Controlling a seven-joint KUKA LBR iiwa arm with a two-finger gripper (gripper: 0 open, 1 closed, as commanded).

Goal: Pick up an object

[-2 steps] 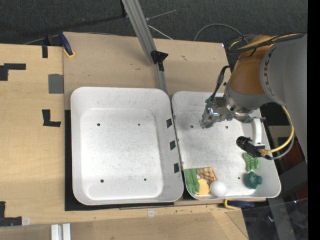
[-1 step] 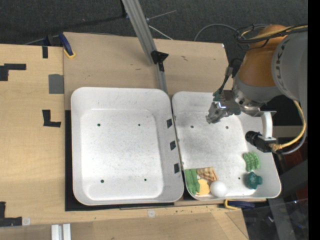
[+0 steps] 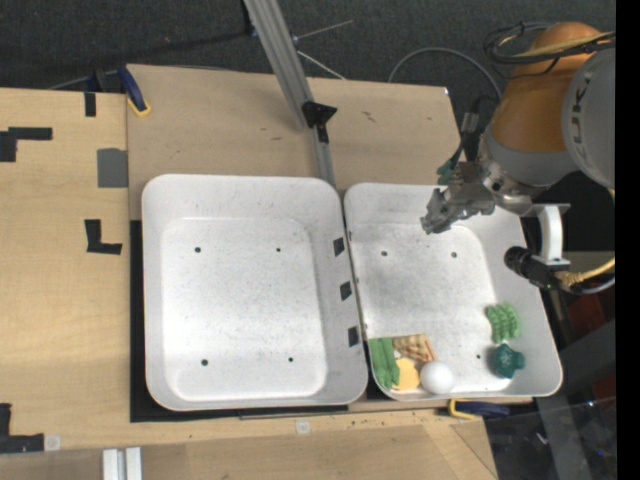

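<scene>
white ball (image 3: 436, 377), tan-and-yellow flat piece (image 3: 408, 358), dark teal lump (image 3: 505, 360), ribbed green piece (image 3: 502, 320) bunched along near edge of right bin (image 3: 400, 268), likely slid downslope. smooth small shapes, any could be picked. gripper (image 3: 440, 218) hovers above far end, well apart from them, nothing held; finger spread cannot tell. left bin (image 3: 240, 278) glossy, speckled.

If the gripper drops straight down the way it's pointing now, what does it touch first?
Most likely the bare speckled floor of the right white bin. The grey two-finger gripper hangs over its upper part, well away from the objects at the near edge, though height is hard to judge.
</scene>
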